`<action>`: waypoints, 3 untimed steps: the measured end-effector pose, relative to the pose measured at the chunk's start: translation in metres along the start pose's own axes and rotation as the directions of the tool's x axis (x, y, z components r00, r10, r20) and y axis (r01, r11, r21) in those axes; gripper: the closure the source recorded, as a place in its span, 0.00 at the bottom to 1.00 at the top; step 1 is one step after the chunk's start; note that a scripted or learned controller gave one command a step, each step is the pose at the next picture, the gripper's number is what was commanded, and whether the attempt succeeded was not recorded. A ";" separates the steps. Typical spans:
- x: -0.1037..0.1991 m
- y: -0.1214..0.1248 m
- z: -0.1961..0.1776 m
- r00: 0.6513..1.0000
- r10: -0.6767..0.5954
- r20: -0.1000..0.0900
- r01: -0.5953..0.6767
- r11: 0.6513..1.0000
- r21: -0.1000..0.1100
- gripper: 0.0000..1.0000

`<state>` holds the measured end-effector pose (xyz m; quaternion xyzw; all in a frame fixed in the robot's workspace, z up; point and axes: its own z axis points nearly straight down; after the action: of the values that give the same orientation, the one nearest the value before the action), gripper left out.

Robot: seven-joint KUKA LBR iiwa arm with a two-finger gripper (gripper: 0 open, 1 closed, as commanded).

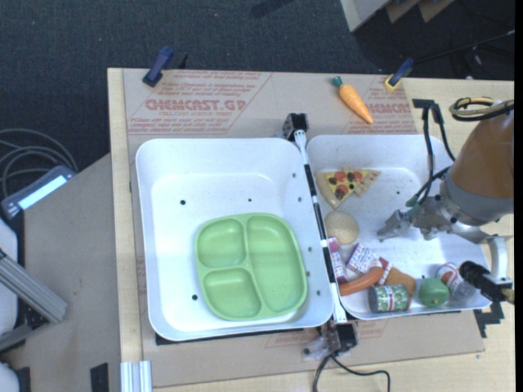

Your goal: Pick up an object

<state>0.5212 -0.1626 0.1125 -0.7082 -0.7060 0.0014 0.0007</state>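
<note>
The right bin (384, 155) holds several small items. A toy pizza slice (350, 182) lies near its back left. A beige round piece (341, 227) sits by the left wall. Along the front lie a pink and white wrapper (359, 260), an orange sausage-like piece (362, 283), a green-labelled can (388, 298) and a green ball (433, 292). My gripper (398, 224) hangs low over the bare middle of this bin, right of the beige piece and behind the front row. Nothing shows in its grasp.
The left bin (163, 178) carries a green divided plate (249, 265). A toy carrot (355, 101) lies on the bench behind the right bin. Blue clamps (158, 66) (399, 73) sit at the bench's back edge. Cables (429, 129) trail near the arm.
</note>
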 end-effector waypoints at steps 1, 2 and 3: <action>0.013 0.118 -0.050 1.000 -0.004 0.000 0.004 1.000 -0.006 0.00; 0.048 -0.016 0.028 1.000 -0.002 -0.002 0.002 1.000 -0.002 0.00; 0.066 0.059 0.027 1.000 -0.004 -0.001 0.004 1.000 -0.004 0.00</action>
<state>0.5804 -0.0966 0.0848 -0.7069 -0.7074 -0.0004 -0.0002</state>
